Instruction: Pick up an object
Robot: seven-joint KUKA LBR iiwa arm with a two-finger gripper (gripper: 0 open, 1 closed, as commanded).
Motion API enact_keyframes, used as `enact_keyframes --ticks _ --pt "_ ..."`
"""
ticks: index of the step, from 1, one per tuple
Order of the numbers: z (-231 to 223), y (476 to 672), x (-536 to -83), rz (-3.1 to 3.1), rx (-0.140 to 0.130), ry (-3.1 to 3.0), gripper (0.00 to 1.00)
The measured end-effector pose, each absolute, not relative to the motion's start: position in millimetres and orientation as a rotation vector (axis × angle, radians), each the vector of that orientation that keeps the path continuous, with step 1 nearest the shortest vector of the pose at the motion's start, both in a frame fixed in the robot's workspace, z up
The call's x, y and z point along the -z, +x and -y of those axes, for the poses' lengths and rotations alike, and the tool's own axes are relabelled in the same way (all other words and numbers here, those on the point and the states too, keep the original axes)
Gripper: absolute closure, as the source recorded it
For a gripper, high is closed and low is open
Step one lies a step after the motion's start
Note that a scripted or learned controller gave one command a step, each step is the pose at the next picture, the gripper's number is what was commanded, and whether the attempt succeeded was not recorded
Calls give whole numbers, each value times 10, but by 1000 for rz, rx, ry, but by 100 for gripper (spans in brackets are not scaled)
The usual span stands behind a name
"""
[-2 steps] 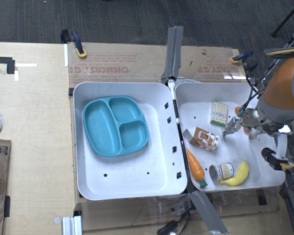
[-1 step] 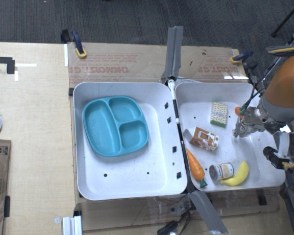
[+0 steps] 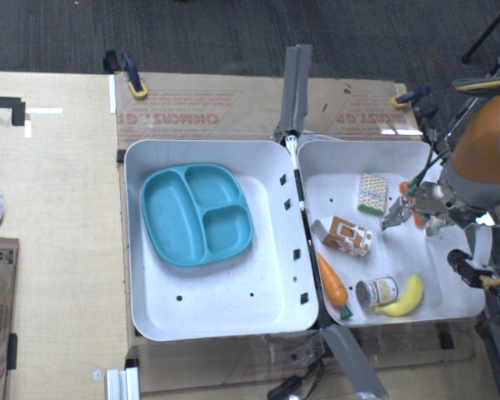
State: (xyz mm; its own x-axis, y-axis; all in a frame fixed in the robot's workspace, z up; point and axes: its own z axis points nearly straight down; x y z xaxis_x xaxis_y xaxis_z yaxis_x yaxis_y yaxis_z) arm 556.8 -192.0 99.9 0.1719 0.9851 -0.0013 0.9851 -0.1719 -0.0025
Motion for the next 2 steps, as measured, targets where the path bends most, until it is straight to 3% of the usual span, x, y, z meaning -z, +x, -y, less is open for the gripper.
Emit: enact_keyframes --ticks 1,2 --pt "1928 5567 -1087 2020 -5 -2405 100" --pt "1927 5567 -1087 2019 -5 -2405 0"
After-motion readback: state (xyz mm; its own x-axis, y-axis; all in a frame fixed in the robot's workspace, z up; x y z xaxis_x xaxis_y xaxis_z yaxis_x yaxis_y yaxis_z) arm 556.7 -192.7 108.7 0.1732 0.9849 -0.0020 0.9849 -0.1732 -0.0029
